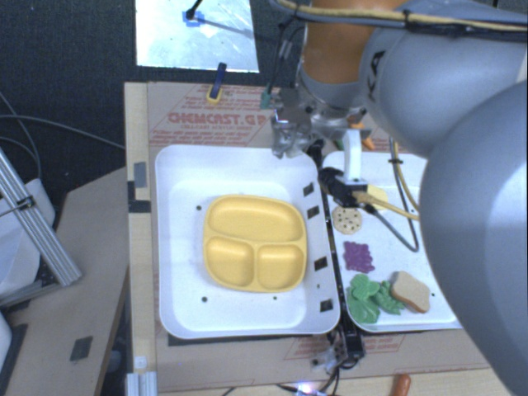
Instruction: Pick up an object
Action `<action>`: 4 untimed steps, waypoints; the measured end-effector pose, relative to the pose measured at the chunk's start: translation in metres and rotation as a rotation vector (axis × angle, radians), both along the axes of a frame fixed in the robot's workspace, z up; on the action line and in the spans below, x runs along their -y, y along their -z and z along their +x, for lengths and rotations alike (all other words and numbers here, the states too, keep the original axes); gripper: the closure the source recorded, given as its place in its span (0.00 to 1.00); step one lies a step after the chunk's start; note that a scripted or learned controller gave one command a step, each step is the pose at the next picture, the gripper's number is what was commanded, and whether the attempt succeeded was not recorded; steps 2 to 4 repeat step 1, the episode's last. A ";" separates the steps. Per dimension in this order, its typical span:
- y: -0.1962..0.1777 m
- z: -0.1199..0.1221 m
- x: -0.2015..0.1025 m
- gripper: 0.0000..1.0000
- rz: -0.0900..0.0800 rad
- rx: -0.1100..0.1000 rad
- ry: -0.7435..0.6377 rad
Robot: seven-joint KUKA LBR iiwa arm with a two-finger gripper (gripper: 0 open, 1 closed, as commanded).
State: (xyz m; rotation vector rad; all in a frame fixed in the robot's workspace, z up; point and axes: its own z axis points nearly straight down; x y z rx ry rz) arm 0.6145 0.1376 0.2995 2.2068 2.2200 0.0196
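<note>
My gripper (290,141) hangs over the far right corner of the left bin (176,221), close to the divider between the bins. A yellow divided plate (252,242) lies in the middle of that bin, nearer the camera than the gripper. In the right bin (429,320) lie a chocolate-chip cookie (347,219), a purple bunch of grapes (358,256), green lettuce (370,295) and a slice of bread (411,291). A pale yellow piece (376,195) lies just beyond the cookie. The arm hides the far and right parts of the right bin.
Black clips (314,213) line the divider between the bins. A yellow cable (394,211) and a grey cable (404,221) droop from the wrist over the right bin. A blue and yellow tool (217,83) lies on the cardboard behind the left bin.
</note>
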 end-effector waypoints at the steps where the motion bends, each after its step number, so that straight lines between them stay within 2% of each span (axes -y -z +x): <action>1: 0.119 -0.056 -0.018 1.00 -0.002 -0.030 0.004; 4: 0.119 -0.056 -0.018 1.00 -0.002 -0.030 0.004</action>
